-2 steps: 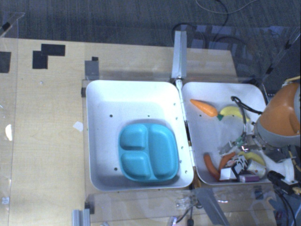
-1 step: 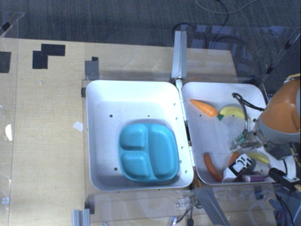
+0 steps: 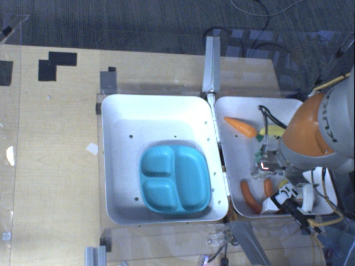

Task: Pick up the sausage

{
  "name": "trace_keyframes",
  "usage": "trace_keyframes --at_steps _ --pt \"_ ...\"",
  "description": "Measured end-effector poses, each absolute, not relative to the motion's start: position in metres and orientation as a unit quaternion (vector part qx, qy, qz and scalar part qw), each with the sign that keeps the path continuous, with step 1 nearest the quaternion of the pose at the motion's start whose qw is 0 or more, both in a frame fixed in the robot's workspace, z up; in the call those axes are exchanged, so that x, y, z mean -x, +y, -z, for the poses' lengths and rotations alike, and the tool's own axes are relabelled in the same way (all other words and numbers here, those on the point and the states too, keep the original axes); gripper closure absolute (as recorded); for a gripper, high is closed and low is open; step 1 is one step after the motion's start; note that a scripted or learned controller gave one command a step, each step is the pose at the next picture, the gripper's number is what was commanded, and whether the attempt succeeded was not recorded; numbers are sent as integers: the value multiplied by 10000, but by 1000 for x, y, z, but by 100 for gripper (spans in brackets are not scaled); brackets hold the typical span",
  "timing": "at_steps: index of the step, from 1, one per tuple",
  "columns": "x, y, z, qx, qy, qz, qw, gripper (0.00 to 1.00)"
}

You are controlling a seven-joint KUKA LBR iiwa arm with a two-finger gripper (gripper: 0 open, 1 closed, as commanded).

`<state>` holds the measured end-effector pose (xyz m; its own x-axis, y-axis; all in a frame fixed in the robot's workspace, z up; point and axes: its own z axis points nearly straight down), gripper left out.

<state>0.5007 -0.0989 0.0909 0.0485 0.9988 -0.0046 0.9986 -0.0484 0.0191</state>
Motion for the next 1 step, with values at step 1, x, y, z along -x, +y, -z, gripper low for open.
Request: trace_keyframes --at_steps 1 --pt "-500 -99 -90 -7241 6897 -46 78 0"
